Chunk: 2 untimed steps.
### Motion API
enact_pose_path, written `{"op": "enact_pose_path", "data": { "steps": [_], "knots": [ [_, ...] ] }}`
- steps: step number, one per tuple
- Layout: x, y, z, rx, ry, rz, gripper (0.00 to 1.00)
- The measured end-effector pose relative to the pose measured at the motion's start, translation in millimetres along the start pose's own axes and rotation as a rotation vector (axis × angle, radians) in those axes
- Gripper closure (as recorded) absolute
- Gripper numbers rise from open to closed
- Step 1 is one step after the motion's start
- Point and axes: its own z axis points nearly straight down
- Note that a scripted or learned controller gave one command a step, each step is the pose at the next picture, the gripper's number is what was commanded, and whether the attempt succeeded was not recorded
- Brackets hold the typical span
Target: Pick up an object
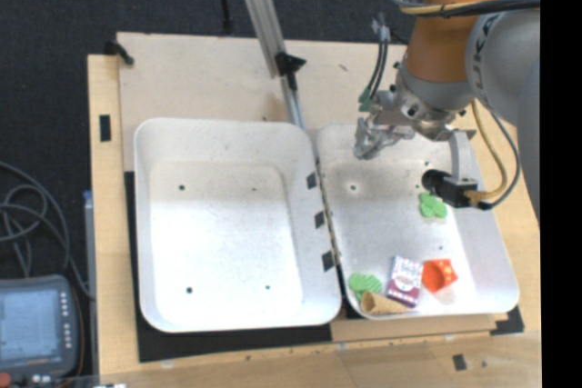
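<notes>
- Near edge of the right shallow white plastic bin [473,236] held the cluster: a flat green leaf-shaped piece [363,283], a tan cone-shaped piece [380,303], a small purple-and-white printed packet [406,279] and a small orange-red block [438,274].
- The cone touched the packet; the leaf sat just beside the cone; the orange block sat just beside the packet, on its right.
- Risk, my read: a grasp into that cluster could catch two items, or nudge one and close on nothing. The bin's near wall also crowded the cone and leaf, so a finger could strike the rim.
- Mid bin, right side: a small lumpy green toy piece [434,206], apart from the rest. It looked the cleanest target. A black fitting [447,185] on the arm hung just beside it in the view, so the toy might get hidden on approach.
- Far left part of that bin: the grey two-finger gripper [367,144] was above bare floor, well apart from every object. Nothing showed between its fingers; whether they were spread or closed, I could not tell.
- Left shallow white bin [218,223] showed only dark specks.
- Writing: the packet's print was too small to read. Letters on the grey arm [509,41] were cut off, unreadable.
</notes>
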Motion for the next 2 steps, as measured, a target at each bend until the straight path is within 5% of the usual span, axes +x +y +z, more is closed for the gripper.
{"op": "enact_pose_path", "data": {
  "steps": [2],
  "knots": [
    [84.9, 3.5, 1.5, -0.002, 0.002, -0.002, 1.0]
  ]
}}
